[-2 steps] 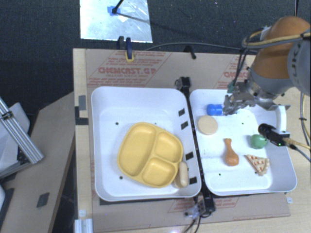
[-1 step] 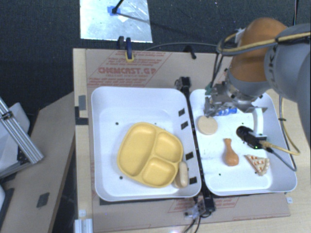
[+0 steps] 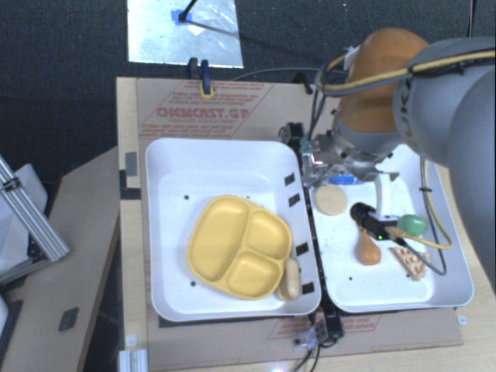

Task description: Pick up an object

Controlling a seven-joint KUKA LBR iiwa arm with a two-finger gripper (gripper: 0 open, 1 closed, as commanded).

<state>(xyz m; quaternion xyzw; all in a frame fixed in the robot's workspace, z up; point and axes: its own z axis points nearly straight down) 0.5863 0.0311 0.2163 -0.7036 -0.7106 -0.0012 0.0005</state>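
Observation:
My gripper (image 3: 313,170) hangs low over the far left corner of the right bin (image 3: 449,285), close to the wall between the two bins. Just in front of it lies a round beige disc (image 3: 331,201), with a small blue object (image 3: 342,180) beside it, partly under the wrist. Further toward the front sit a brown drumstick-shaped toy (image 3: 369,249), a green object (image 3: 414,225) and a pizza-slice toy (image 3: 409,263). Nothing shows between the gripper's tips.
The left bin (image 3: 178,169) holds a yellow divided plate (image 3: 239,246) and a tan oval piece (image 3: 291,278) by its front right corner. The bulky grey arm (image 3: 442,99) covers the right bin's far side. A blue clamp (image 3: 205,76) stands behind the bins.

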